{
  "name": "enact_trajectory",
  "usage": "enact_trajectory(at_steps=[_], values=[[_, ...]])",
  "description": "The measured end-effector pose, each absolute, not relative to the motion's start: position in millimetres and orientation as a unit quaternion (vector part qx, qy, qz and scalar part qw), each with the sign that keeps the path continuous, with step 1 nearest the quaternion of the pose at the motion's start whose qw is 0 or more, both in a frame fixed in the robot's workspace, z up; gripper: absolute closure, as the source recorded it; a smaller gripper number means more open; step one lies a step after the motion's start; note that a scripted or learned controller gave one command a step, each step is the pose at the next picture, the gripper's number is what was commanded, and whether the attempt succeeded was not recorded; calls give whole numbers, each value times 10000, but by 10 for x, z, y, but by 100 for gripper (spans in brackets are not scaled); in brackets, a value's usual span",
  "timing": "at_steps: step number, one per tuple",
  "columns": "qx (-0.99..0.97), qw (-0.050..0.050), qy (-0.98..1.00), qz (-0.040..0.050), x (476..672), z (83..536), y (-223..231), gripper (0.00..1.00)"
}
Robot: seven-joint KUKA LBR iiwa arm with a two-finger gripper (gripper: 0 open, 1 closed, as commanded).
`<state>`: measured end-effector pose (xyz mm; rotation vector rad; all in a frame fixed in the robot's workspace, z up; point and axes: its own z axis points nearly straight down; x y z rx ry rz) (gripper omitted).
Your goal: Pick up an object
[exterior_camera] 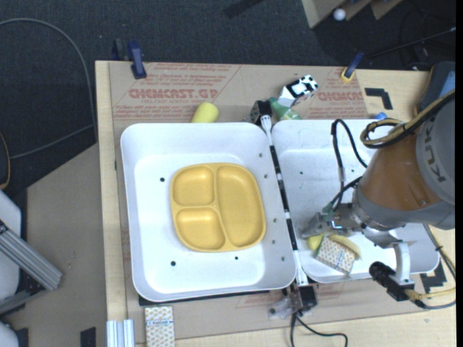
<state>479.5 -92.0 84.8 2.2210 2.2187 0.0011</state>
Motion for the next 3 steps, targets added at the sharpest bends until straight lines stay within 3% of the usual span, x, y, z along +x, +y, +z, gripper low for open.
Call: enact_trajectory(at_steps=[1, 2, 3], values=[[7075, 11, 7067, -2, 5459, 850, -1804, 0], [7074, 22, 7068, 3, 5463, 946, -1800, 100], [7065, 3, 7078, 8, 6189, 846, -1084, 100]])
